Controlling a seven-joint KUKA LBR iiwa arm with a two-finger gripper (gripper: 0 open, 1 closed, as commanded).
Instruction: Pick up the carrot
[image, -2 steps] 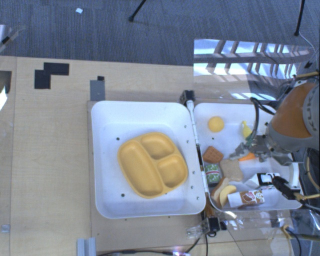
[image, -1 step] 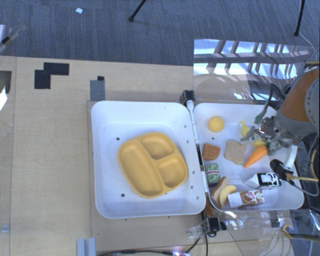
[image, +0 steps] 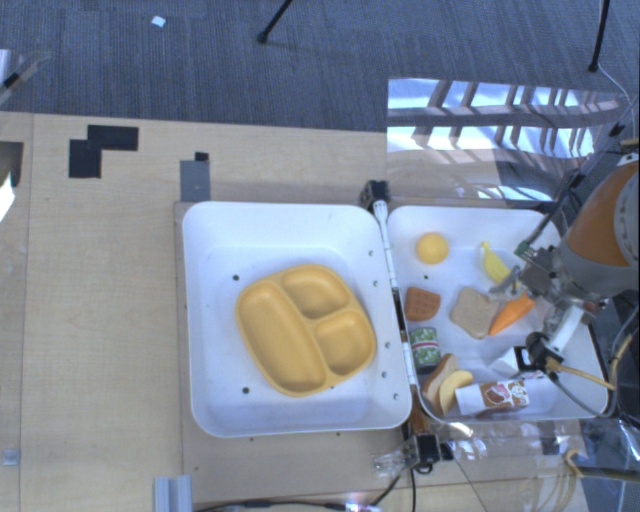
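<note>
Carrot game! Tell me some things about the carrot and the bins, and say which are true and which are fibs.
1. The carrot is in the right bin. True.
2. The yellow tray sits in the right bin. False: it lies in the left bin.
3. The carrot lies beside a slice of bread. True.
4. The yellow ball is inside the tray. False: it is in the right bin.
5. The gripper is over the left bin. False: it is by the carrot.

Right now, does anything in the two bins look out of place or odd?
Nothing looks spilled or broken. The yellow tray sits askew in the left bin, and the carrot lies tilted against the bread slice in the crowded right bin.
</note>
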